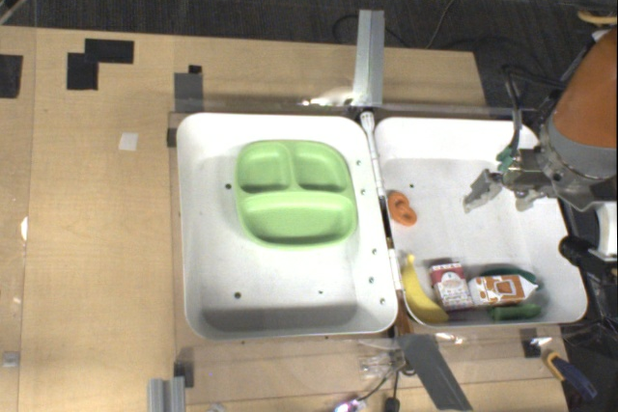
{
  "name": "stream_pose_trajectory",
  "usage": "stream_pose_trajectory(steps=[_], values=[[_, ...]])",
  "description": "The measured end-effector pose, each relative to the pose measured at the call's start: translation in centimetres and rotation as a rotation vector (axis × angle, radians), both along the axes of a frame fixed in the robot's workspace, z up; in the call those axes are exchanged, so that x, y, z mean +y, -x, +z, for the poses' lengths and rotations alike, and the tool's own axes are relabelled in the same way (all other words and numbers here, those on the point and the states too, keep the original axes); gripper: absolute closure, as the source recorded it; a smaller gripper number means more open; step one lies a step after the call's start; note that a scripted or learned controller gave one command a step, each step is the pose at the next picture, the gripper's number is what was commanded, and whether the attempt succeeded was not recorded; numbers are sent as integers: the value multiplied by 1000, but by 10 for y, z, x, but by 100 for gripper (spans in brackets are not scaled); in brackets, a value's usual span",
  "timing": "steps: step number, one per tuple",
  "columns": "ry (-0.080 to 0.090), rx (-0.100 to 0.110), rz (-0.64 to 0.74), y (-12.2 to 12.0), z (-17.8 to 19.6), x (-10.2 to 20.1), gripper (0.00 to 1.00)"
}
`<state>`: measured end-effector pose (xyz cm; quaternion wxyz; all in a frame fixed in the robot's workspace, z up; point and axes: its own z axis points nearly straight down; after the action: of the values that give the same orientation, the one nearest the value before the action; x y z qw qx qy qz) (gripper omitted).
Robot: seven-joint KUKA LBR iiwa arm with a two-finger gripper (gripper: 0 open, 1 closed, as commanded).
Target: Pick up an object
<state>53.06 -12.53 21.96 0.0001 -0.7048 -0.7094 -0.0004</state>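
Note:
In the right bin (454, 142) an orange ring-shaped piece (401, 208) lies against the left wall. Along the front wall sit a yellow banana (419, 292), a small red and white carton (451, 286), an orange and white carton (500, 288) and a green item (515, 311) under it. My gripper (488, 188) hangs over the right part of this bin, its fingers pointing left and down, apart with nothing between them. It is well right of the orange piece and above the cartons.
The left bin (208, 294) holds a green three-compartment plate (293, 191). A metal post (370, 63) stands behind the divide between the bins. The arm's grey body and orange band (589, 106) come in from the right.

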Motion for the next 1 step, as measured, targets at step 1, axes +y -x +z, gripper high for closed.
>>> stream_pose_trajectory(steps=[1], values=[[2, -7, 0, 10, -126, -20, 0]])
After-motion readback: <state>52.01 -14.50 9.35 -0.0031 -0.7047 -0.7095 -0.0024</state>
